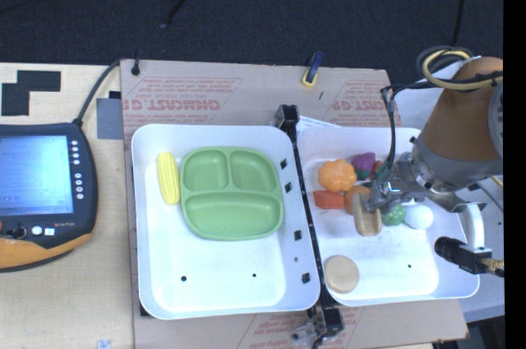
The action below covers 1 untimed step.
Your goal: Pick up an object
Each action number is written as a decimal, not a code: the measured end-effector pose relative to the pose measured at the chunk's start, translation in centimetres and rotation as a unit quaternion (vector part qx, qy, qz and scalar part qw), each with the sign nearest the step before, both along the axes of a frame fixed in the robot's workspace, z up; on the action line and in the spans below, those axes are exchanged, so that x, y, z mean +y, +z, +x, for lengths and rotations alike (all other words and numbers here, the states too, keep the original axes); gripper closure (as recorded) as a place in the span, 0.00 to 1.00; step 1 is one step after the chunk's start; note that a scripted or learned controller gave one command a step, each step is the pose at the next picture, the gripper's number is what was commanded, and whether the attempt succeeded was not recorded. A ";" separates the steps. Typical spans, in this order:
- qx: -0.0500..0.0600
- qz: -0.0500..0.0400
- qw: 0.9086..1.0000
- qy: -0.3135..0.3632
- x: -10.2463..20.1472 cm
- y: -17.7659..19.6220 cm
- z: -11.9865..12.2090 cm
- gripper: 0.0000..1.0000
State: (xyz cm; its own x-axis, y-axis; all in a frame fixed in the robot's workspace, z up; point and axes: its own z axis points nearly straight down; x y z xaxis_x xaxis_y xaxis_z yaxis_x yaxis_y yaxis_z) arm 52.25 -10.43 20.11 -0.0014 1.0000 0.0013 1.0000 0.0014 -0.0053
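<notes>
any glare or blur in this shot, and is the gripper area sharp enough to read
Camera view: even light, soft overall; the white bins look washed out, the handheld screen glows pale. The gripper merges with the clustered toys beside the orange piece; too blurred to read.

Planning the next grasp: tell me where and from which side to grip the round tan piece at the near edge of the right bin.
Grip the round tan piece across its width, coming straight down from above. It lies flat and apart from the toy pile, with free floor left and right; the right bin wall is close on its near side.
</notes>
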 end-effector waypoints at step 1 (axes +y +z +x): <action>0.000 0.000 1.000 0.000 -0.1 2.5 0.1 1.00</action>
State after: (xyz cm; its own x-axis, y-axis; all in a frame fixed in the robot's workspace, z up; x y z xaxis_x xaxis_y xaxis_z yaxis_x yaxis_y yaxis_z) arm 52.34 -10.49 22.57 -0.0017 1.0000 0.0009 1.0000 0.0017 -0.0053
